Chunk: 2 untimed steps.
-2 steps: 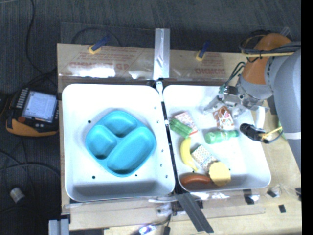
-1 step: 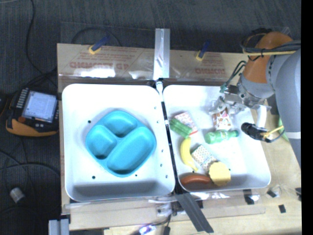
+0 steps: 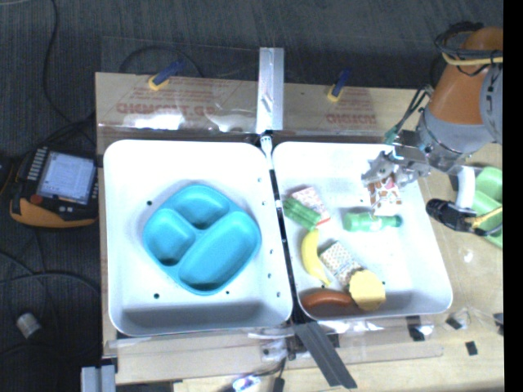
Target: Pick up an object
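My gripper (image 3: 384, 178) hangs over the back right part of the right bin (image 3: 425, 251). A small red and white packet (image 3: 386, 196) stands on end between its fingertips, and the fingers are shut on it. Just below the packet a green tube (image 3: 368, 221) lies on the bin floor. Further left in the same bin are a red and white box (image 3: 308, 197), a green block (image 3: 299, 212), a yellow banana (image 3: 310, 256), a patterned pouch (image 3: 338, 259), a yellow block (image 3: 367, 289) and a brown oval (image 3: 325, 301).
The left bin (image 3: 131, 170) holds a blue divided tray (image 3: 202, 237). A metal post (image 3: 270, 88) rises behind the wall between the bins. Green items (image 3: 490, 190) lie on the bench to the right of the right bin.
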{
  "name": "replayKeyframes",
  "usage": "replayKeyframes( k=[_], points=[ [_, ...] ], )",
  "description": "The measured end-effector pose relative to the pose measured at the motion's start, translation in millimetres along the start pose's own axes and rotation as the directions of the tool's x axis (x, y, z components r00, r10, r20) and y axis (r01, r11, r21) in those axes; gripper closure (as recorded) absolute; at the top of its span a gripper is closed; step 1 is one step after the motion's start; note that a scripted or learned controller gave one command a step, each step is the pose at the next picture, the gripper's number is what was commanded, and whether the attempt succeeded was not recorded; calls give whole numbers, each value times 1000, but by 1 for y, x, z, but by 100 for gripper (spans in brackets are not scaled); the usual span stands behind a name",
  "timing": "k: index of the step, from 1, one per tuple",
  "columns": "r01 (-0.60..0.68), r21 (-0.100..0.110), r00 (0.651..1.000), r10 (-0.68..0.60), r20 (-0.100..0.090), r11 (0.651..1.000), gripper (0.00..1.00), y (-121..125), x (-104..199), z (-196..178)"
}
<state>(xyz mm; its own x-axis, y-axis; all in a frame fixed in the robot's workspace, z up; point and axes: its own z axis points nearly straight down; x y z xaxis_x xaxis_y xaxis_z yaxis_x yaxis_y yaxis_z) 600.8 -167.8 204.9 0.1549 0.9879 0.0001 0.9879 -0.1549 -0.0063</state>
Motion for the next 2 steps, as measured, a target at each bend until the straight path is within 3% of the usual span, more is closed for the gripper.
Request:
replayKeyframes(
  k=[1,2],
  points=[
    [-108,0,994,108,1,994,100,22,36,81],
    [96,0,995,-96,1,995,100,-41,79,-41]
  ],
)
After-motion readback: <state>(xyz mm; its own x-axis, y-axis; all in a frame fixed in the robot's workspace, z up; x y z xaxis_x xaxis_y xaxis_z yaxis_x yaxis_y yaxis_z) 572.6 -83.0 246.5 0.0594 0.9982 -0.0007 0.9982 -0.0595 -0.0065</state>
